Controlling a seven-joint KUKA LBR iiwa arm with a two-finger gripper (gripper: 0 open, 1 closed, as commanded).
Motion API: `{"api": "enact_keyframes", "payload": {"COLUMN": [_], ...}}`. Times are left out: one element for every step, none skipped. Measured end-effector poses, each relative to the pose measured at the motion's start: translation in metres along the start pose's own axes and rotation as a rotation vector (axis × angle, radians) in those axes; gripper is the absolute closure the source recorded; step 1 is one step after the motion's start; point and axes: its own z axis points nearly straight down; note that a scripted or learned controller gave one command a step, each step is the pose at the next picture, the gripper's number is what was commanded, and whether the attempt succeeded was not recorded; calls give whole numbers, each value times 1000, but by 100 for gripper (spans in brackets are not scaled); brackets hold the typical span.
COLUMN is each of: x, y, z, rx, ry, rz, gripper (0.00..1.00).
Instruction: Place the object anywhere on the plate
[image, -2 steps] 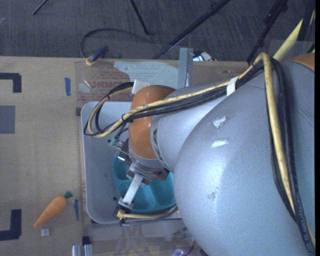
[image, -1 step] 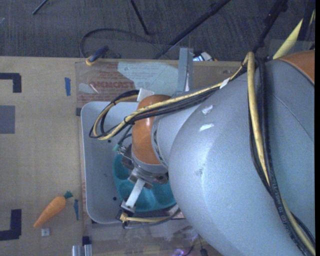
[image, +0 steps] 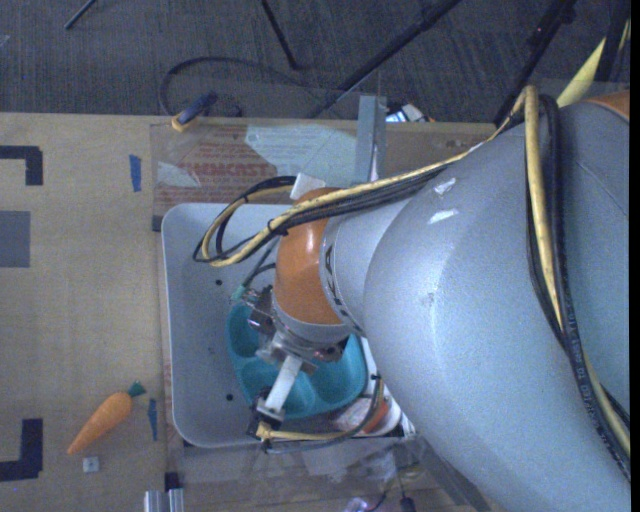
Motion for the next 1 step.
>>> {"api": "enact_keyframes", "payload": {"x": [-1], "y": [1], "z": [1], "rx": [-3], "ry": [-1], "rz": [-1], "gripper": [0]}}
